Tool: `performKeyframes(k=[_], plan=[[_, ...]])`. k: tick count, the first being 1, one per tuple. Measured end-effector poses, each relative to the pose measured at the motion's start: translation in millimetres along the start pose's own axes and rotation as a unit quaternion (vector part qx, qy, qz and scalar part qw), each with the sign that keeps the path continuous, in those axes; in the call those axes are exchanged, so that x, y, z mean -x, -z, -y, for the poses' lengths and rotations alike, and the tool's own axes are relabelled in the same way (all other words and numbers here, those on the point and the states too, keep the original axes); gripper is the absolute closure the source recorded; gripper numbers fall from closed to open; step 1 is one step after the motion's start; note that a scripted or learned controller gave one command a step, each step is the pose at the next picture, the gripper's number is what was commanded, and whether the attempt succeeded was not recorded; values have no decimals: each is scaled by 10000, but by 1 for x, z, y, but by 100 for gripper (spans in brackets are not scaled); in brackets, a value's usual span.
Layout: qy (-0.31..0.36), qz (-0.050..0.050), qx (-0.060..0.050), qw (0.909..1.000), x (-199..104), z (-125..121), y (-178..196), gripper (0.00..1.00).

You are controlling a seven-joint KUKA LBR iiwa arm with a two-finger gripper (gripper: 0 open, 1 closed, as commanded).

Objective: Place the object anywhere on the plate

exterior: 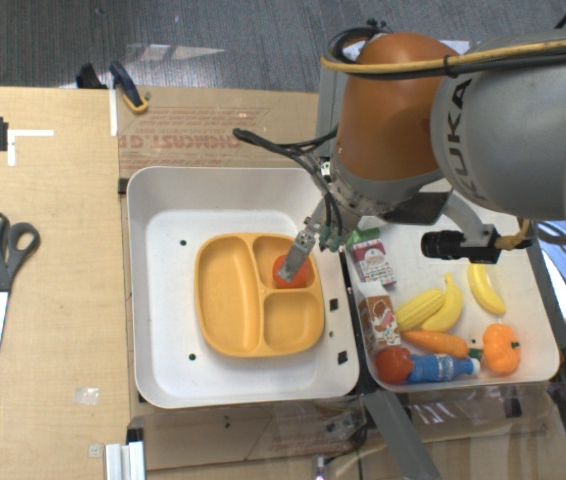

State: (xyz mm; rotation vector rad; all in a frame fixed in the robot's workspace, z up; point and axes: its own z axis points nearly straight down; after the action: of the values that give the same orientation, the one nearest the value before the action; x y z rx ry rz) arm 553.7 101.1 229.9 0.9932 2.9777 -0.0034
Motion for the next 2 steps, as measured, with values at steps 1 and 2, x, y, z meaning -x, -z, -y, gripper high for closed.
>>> performKeyframes(k=[1, 2], plan=[[0, 0, 0, 10000, 0, 0, 0, 0], [0, 0, 0, 10000, 0, 0, 0, 0]])
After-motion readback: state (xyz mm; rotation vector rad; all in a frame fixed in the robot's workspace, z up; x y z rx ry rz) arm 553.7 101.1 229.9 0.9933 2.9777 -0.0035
